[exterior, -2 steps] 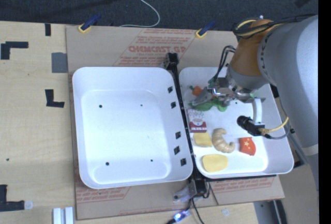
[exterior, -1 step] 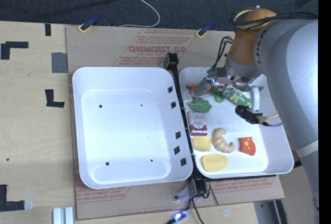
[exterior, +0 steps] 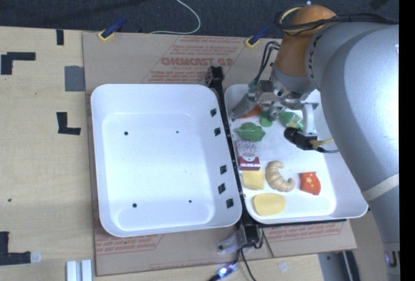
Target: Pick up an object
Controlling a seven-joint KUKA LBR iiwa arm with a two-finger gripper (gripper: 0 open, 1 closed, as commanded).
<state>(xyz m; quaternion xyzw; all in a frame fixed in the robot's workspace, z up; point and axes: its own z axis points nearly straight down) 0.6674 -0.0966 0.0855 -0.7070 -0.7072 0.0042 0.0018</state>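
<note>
Glossy white plastic bins [exterior: 155,104] on matt cardboard [exterior: 188,59]

Toy foods lie clustered in the right bin [exterior: 343,198]: a green leafy piece [exterior: 250,132], a small red-and-white packet [exterior: 248,161], a yellow cheese block [exterior: 253,180], a tan croissant [exterior: 279,175], a red piece [exterior: 310,183], possibly a strawberry, and a pale yellow oval [exterior: 268,204] nearest the front rim.
</note>
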